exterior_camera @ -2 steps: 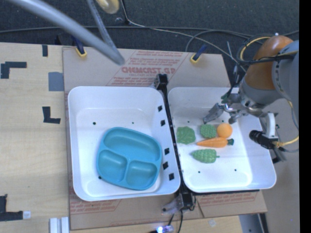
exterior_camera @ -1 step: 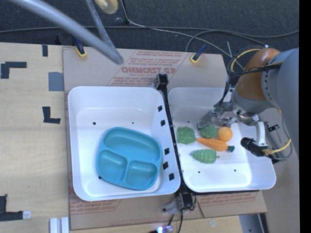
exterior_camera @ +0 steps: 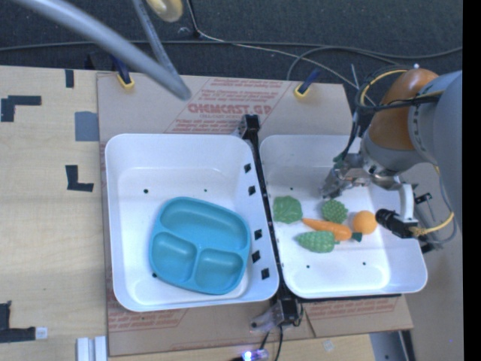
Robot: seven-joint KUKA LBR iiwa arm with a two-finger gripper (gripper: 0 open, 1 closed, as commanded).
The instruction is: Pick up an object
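In the right bin [exterior_camera: 301,153] lie several toy foods. A green leafy piece [exterior_camera: 286,208] sits near the divider, a second green bumpy piece [exterior_camera: 334,210] to its right, and a third green piece [exterior_camera: 316,241] below. An orange carrot [exterior_camera: 328,227] lies across the middle, and an orange ball [exterior_camera: 364,222] rests at the right. My gripper [exterior_camera: 335,183] hangs low in this bin, just above the bumpy green piece at the middle right. Nothing shows between its fingers.
The left bin [exterior_camera: 131,156] holds a blue divided tray [exterior_camera: 200,244]. A black clip divider [exterior_camera: 255,194] runs between the bins. Cables [exterior_camera: 301,59] trail across the cardboard behind the right bin. The arm's orange band [exterior_camera: 402,104] stands over the right bin's far right corner.
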